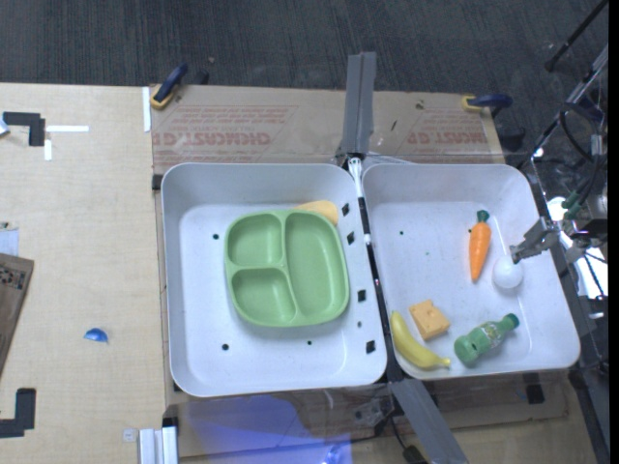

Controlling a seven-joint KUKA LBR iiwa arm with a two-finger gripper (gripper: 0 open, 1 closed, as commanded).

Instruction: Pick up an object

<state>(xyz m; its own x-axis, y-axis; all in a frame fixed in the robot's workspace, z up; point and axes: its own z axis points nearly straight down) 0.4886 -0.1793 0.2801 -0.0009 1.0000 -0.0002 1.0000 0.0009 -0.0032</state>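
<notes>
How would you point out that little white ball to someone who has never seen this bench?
Start at the right-hand white bin of the two. Along its right side lies a toy carrot, orange with a green top. The white ball sits just right of the carrot's lower tip: the only round, plain white thing there, unlike the yellow banana, cheese wedge and green bottle below.

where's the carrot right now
In the camera view, the carrot lies in the right bin, toward its far right side, just left of the white egg.

floor: dark grey carpet; bench: pale wood; backing: brown cardboard; clamps: blue-yellow
</notes>
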